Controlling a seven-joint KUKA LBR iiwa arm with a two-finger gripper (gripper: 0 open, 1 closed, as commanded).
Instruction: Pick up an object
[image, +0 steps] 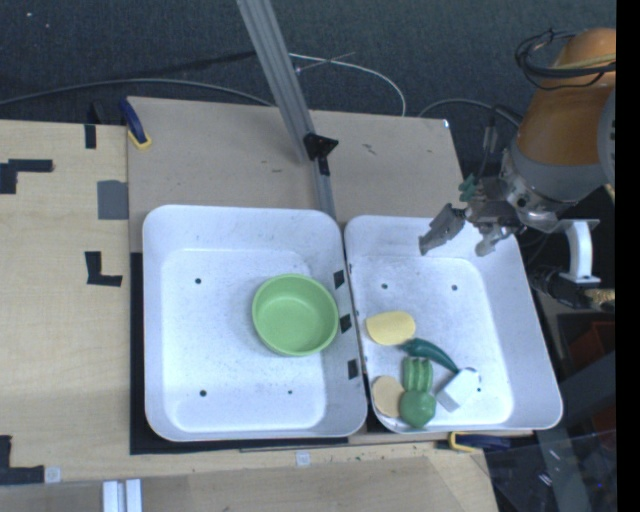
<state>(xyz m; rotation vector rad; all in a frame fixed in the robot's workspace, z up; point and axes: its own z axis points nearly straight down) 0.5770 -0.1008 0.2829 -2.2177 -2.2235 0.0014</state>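
— Has it picked anything up yet?
— No. The pincer (462, 234) hangs with fingers apart and nothing between them, over the far edge of the right bin (520, 330). The yellow piece (390, 327) and green toys (417, 385) lie at that bin's near-left corner.
— And the arm?
— Reaching in from the right, wrist tilted down. All the grasping is left.

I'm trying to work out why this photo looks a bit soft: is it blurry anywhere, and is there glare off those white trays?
In the camera view, the whole picture is slightly soft and grainy; the gripper looks smeared. The left bin and right bin are bright but not washed out, since their dark specks remain visible. The green bowl casts only a faint shadow, suggesting even, diffuse lighting.
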